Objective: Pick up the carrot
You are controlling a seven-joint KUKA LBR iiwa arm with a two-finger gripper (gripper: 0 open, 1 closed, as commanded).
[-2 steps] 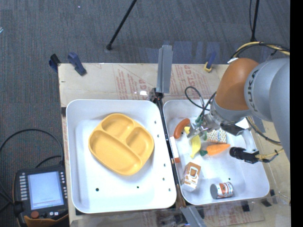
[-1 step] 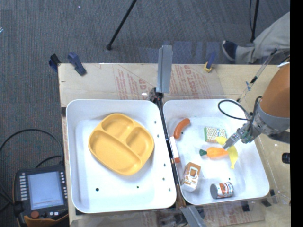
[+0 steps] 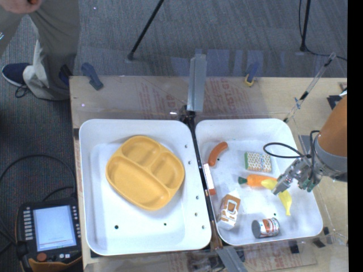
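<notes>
The carrot (image 3: 260, 181), orange with a small green top at its left end, lies on the floor of the right bin (image 3: 238, 130), near its middle right. My gripper (image 3: 282, 187) hangs at the carrot's right end, reaching in from the right, just above a yellow banana (image 3: 286, 202). The fingers are small and blurred against the banana. The carrot rests on the bin floor.
In the right bin also lie a sausage (image 3: 217, 153), a green-and-white sponge block (image 3: 258, 162), a small carton (image 3: 229, 210) and a tin can (image 3: 265, 228). The left bin (image 3: 96, 225) holds a yellow divided plate (image 3: 146, 171). A person stands at the top left.
</notes>
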